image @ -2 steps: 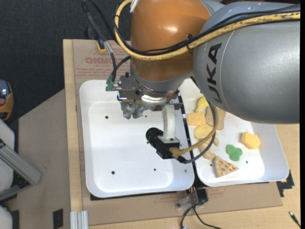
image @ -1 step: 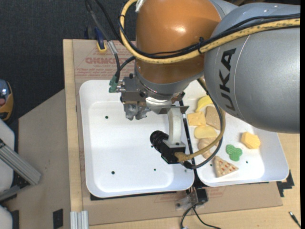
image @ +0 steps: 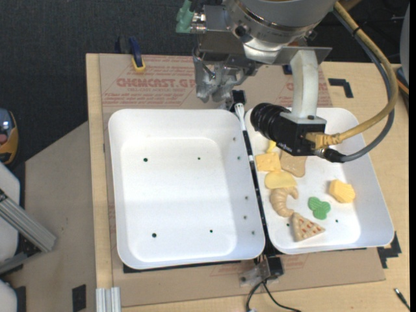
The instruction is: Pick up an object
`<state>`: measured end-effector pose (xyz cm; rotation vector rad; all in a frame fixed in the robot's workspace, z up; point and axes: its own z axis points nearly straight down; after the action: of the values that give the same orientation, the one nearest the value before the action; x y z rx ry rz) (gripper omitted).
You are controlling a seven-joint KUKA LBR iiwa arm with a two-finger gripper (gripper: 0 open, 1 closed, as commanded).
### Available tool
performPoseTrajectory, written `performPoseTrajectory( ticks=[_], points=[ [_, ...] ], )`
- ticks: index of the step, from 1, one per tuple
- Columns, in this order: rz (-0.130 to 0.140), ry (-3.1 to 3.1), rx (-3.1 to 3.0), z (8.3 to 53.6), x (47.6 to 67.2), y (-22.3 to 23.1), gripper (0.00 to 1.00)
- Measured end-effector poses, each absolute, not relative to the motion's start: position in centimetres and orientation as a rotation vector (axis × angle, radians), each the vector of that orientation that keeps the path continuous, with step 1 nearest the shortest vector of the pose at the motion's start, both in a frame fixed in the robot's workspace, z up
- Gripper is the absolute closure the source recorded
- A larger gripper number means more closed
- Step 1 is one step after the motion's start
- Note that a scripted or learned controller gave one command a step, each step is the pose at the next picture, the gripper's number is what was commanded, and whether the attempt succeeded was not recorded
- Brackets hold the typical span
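My gripper [image: 218,84] hangs over the cardboard just behind the back edge of the two bins, near where they meet. No object shows in it. The right bin [image: 370,174] holds several toy foods: a yellow cheese wedge [image: 267,162], a tan piece [image: 294,167], a pale yellow piece [image: 280,179], a croissant [image: 283,203], a green piece [image: 318,207], a yellow block [image: 342,191] and a pizza slice [image: 305,227]. All lie well in front and to the right of the gripper.
The left bin [image: 120,174] sits beside the right one, both on a cardboard sheet [image: 156,80]. A blue and yellow clamp [image: 136,52] grips the sheet's far edge. Metal framing [image: 23,223] stands at the left.
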<state>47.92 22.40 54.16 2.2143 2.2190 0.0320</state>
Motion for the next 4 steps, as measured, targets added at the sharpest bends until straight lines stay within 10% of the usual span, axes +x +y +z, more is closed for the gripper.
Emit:
performPoseTrajectory(
  ticks=[1, 3, 4],
  points=[
    [-0.029, 2.225, 2.227, 35.1, 47.7, 22.4, 1.00],
    [0.008, 2.214, 2.225, 41.1, 48.0, 17.8, 1.00],
    [-0.018, 2.230, 2.221, 31.0, 47.7, 22.7, 1.00]
  ],
)
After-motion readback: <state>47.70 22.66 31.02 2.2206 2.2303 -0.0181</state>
